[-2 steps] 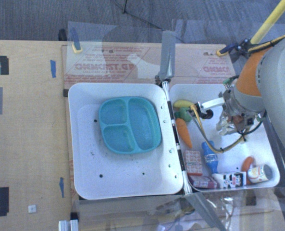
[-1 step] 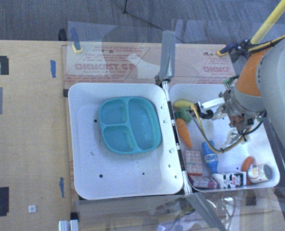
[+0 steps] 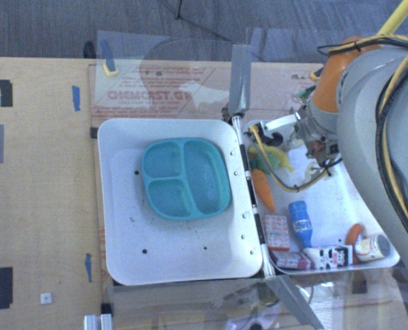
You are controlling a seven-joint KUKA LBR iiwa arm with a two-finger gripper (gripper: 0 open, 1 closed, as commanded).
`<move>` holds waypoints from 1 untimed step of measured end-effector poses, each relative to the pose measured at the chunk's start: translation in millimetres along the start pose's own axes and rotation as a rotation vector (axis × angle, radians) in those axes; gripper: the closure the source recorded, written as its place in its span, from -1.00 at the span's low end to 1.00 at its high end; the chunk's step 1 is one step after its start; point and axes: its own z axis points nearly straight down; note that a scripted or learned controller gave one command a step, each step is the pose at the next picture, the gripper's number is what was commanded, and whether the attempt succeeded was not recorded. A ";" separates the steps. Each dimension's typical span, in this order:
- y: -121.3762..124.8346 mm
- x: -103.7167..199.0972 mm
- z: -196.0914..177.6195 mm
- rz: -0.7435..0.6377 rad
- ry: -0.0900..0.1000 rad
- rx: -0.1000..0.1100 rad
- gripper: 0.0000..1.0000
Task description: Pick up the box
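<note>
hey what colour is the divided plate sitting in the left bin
Teal blue. The divided plate shows clearly in the camera view, lying flat in the left bin.

A robotics lab is indicated: two white bins [image 3: 121,253] are set on a taped wooden bench [image 3: 38,184], reached by a cabled arm [image 3: 376,102].

Even, bright overhead light; soft shadows; slightly soft focus; mild glare.

teal plate [image 3: 186,178], orange carrot [image 3: 263,189], blue bottle [image 3: 300,223], red-and-white box [image 3: 277,232]
</note>
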 end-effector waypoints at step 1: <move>-8.4 -35.4 -19.8 -0.063 -0.004 0.005 -1.00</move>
